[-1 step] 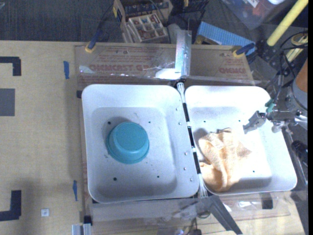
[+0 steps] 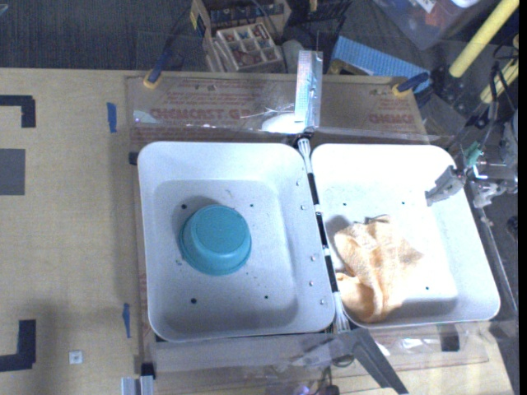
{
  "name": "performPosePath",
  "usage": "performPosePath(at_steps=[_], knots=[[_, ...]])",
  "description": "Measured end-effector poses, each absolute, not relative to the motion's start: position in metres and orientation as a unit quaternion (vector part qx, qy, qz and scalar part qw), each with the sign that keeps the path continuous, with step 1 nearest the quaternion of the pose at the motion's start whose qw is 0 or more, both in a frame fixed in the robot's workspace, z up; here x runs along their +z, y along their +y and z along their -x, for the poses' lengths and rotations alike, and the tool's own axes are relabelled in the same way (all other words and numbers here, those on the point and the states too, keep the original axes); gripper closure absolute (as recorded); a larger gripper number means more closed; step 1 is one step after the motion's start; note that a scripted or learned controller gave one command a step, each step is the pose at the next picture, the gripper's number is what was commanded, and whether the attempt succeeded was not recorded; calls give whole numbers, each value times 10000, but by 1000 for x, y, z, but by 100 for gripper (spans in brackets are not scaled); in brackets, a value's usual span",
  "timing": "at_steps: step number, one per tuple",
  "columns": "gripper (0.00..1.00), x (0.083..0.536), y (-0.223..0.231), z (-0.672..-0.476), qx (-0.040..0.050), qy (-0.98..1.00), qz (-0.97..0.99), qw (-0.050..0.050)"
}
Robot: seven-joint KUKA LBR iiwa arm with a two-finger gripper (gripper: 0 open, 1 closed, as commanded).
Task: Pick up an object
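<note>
Whether the jaws stand open or closed we cannot tell: the gripper (image 2: 449, 185) shows as a small grey piece at the 3 o'clock edge of the scene, over the 2 o'clock rim of the right bin, and nothing is visible between its tips.

From largest to smallest, we see first the bench (image 2: 66, 245), a pale wooden surface with black corner marks at 9 o'clock and bits of blue tape near the bins. On it sit the two shallow white bins, touching along a shared middle seam. The left bin (image 2: 156, 167) fills the centre of the scene; the right bin (image 2: 469, 295) lies at 3 to 4 o'clock from it.

Next in size is the cloth (image 2: 375, 266), a crumpled cream and pale orange rag in the right bin. It lies toward the 8 o'clock part of that bin's floor, close against the wall by the seam, well apart from the gripper, which sits at about 2 o'clock from it.

Smaller is the teal bowl (image 2: 216, 239), round and seemingly upside down, resting on the floor of the left bin a little toward 9 o'clock of that bin's middle, clear of every wall.

Smallest is the gripper itself, with cables and dark fittings just at its 3 o'clock side.
</note>
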State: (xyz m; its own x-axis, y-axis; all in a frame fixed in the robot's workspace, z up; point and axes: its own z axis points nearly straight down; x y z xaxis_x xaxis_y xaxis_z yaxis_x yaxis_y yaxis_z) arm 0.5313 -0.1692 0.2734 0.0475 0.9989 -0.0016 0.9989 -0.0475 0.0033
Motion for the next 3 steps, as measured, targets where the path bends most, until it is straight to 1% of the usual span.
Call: performPosePath(at_steps=[1, 2, 3], knots=[[0, 147, -114, -517, -1, 7088, -7054, 0], [0, 90, -111, -548, 29, 7226, -6912, 31], [100, 101, -111, -549, 56, 7212, -6927, 52]])
